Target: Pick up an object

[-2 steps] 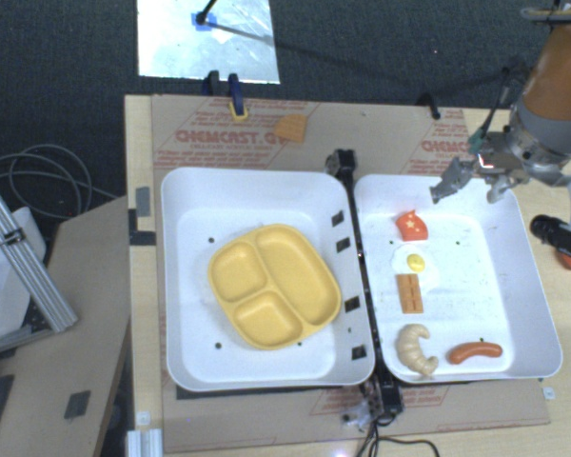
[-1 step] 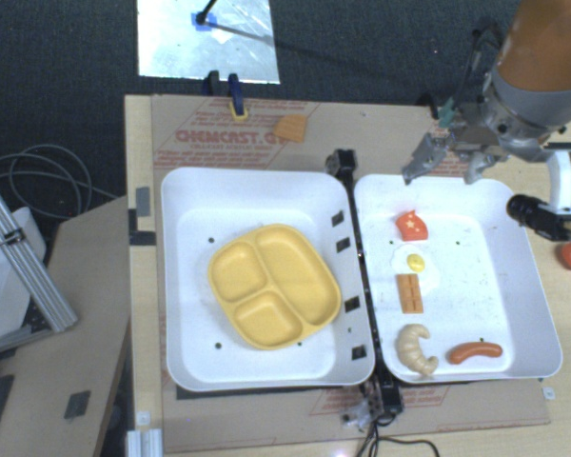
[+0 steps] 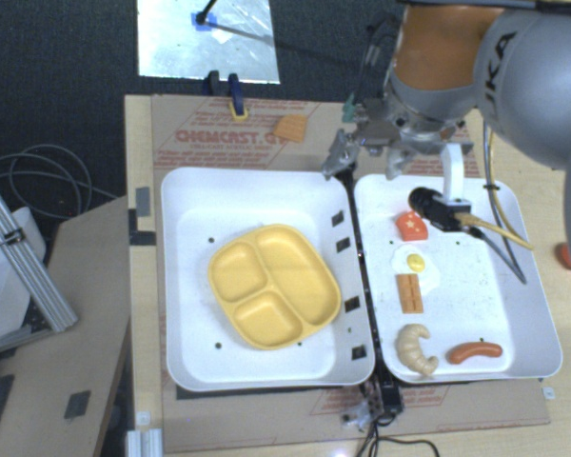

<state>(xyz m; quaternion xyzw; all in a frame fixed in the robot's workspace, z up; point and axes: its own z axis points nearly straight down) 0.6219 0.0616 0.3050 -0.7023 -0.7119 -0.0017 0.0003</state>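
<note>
From where I stand, the claw [image 3: 367, 164] hangs over the far rim where the two bins meet, its fingers spread wide with nothing between them. The likely picks all lie in the right bin [image 3: 519, 298]: a small red toy piece [image 3: 411, 225] nearest the claw, then a toy fried egg [image 3: 415, 263], a brown strip [image 3: 410, 293] touching the egg's near edge, a croissant [image 3: 415, 346] and a sausage [image 3: 475, 352] along the front. The left bin [image 3: 186, 255] holds a yellow divided plate [image 3: 272, 284].

My worry is where the claw sits. If it drops straight down, I reckon one finger lands on the adjoining bin walls and it closes on air. The red piece lies close to that wall, so a finger may jam against it or nudge the piece away. The egg and strip look flat, so the fingers could skate over them. Since they touch, a grab at one might drag the other. The plate seems too broad for this spread.
</note>
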